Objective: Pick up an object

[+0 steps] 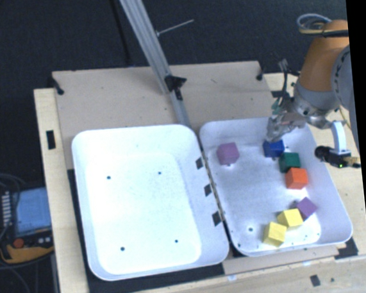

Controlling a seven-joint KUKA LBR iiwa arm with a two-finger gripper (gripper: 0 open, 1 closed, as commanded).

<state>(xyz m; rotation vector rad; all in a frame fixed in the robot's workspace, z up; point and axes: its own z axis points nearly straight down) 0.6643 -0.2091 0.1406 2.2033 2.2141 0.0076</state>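
Below, pale bench (pixel 52 155), dark floor (pixel 43 33).

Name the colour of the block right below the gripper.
Blue: the block sits just under the gripper in the right bin, seen in the camera view.

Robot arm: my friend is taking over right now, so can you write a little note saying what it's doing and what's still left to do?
Gripper: low in the right bin, just above the blue block; whether it grips it can't be told.
Blocks, all in the right bin: blue at the top, green block and orange block below it, pink block to the left, two yellow blocks and a purple block near the front.
Done: nothing lifted.
Left: grasp one block and raise it.
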